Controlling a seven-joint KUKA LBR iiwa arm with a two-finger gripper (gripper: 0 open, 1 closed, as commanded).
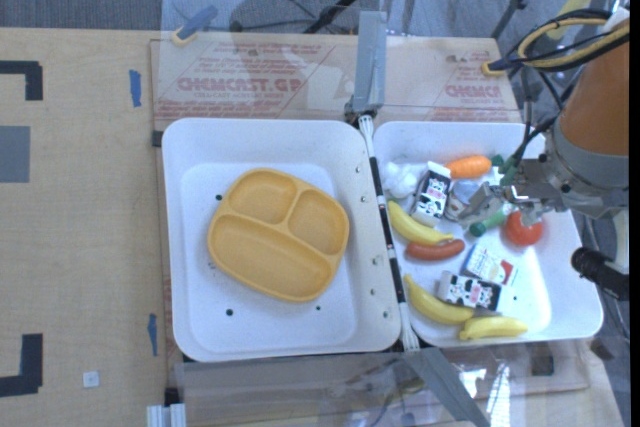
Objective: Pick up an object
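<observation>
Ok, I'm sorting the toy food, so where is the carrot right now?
The carrot lies near the back edge of the right bin, just right of a small black-and-white carton and left of the gripper.

Right bin [570,310]: three bananas [415,225], carrot [468,166] far, sausage [435,249] centre, tomato [523,229] right, cartons [432,192] scattered between.
</observation>
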